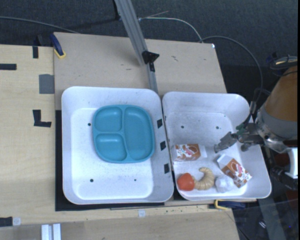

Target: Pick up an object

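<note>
Croissant [206, 179] in right bin [200, 104], long axis upper-left to lower-right; gripper [229, 143] above, jaw state unclear.

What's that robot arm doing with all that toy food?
The arm's tool is over the right bin, near its right side, and isn't holding anything. Below it lie a carton, a croissant, a tomato and a packet. A blue plate sits in the left bin. Nothing has been picked up yet.
</note>
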Controlling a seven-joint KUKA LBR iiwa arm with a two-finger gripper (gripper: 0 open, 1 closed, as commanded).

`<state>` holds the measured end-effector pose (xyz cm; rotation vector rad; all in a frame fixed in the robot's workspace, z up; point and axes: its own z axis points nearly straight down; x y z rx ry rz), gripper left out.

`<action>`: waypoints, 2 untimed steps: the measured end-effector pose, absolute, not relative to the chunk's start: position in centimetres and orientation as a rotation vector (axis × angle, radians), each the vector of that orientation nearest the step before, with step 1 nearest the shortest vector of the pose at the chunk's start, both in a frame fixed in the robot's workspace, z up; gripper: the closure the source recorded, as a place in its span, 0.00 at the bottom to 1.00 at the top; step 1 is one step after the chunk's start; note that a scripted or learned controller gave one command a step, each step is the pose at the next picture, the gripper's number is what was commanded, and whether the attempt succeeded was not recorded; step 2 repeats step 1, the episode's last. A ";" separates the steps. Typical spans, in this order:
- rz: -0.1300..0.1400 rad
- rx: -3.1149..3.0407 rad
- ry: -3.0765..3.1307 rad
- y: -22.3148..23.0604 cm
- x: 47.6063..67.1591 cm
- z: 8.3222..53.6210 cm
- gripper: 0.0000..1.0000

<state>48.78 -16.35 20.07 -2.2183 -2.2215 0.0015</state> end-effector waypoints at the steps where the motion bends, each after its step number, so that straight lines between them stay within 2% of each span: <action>1: 0.001 -2.218 -2.222 -16.3 48.8 20.1 0.00; 2: 0.001 -2.218 -2.222 -16.3 48.8 20.1 0.00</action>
